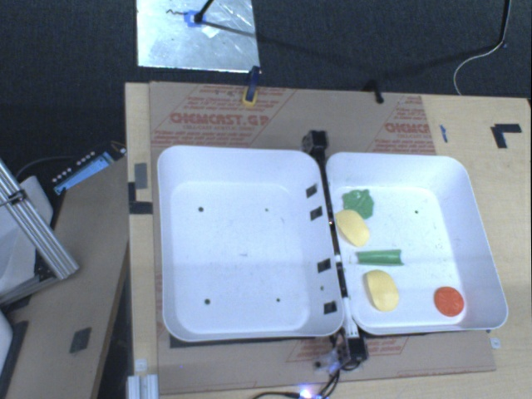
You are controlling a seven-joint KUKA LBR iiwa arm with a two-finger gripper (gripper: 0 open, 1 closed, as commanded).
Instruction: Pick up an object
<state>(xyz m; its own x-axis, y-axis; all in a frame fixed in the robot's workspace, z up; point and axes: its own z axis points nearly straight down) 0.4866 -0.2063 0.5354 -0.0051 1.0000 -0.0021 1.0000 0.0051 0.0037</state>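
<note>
Clearly crowding is the risk: yellow lump touches the green leaf beside the right bin wall; gripper state: cannot tell.

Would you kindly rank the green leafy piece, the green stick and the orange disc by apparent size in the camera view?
1. Green leafy piece
2. Green stick and orange disc: look about alike, so I won't rank them.

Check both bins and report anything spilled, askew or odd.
Nothing stands out. The right bin holds a green leafy piece, two yellow pieces, a green stick and an orange-red ball, each lying apart on the bin floor. The left bin sits level beside it.
</note>
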